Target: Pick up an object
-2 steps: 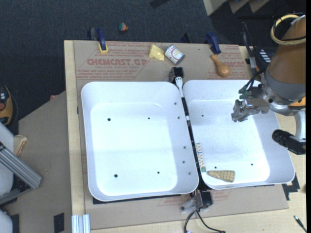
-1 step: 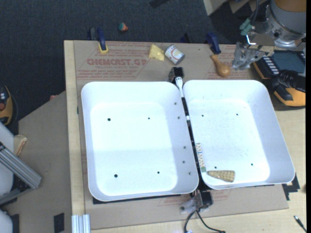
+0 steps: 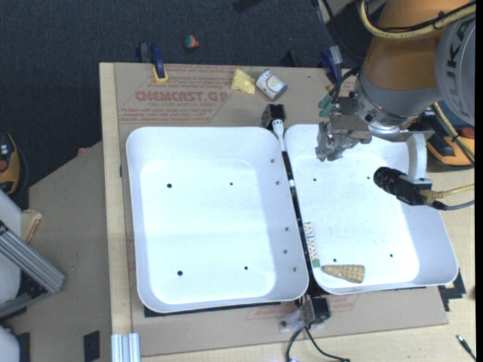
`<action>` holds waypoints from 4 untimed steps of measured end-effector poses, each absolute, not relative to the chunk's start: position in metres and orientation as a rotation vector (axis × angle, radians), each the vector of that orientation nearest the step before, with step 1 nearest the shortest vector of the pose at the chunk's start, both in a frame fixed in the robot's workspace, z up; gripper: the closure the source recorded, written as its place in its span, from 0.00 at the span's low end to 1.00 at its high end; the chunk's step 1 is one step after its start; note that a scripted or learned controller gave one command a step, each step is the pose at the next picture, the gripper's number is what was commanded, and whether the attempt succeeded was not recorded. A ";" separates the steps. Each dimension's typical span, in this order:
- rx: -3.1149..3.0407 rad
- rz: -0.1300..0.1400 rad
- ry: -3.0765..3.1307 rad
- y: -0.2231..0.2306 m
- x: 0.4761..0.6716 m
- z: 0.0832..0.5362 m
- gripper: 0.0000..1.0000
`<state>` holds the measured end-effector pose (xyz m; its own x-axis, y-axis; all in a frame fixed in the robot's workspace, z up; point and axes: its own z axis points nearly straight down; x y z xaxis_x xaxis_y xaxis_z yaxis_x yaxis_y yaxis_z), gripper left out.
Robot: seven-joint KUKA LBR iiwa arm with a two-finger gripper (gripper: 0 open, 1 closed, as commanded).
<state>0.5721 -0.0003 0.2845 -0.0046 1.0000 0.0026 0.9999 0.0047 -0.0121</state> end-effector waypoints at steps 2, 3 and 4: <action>-2.224 -0.019 -2.232 0.076 0.613 0.424 1.00; -2.214 0.012 -2.220 0.111 0.637 0.300 1.00; -2.231 -0.010 -2.222 0.063 0.644 0.387 1.00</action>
<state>0.6445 0.0632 0.3872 0.0038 1.0000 -0.0008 0.9999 -0.0038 0.0097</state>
